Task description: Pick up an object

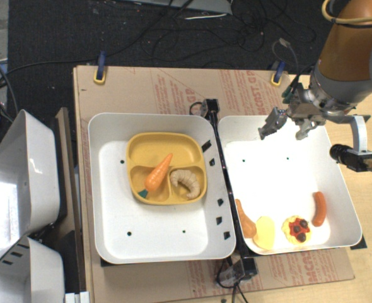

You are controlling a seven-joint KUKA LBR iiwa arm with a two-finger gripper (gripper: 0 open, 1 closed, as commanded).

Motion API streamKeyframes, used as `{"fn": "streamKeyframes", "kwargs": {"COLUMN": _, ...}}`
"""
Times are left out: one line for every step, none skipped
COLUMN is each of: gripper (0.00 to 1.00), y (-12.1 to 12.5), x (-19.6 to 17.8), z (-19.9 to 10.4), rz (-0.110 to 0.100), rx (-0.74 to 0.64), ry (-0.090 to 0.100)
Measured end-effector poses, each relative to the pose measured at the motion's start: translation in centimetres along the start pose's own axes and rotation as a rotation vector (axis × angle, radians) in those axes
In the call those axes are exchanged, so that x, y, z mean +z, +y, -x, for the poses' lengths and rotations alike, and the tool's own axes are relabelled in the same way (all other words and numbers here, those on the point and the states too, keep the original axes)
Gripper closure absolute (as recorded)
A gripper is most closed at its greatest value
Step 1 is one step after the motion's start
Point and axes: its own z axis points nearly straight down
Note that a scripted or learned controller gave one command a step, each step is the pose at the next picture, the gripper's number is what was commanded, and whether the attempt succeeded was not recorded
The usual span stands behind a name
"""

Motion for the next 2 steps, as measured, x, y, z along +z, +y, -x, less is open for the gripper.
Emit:
{"fn": "streamKeyframes", "kwargs": {"gripper": 0.00, "y": 0.2, "x": -0.6, "z": 0.0, "rz": 0.011, "rx": -0.002, "ry": -0.001}}
{"fn": "streamKeyframes", "kwargs": {"gripper": 0.00, "y": -0.5, "x": 5.6, "z": -0.3, "rz": 0.004, "rx": 0.001, "ry": 0.000}}
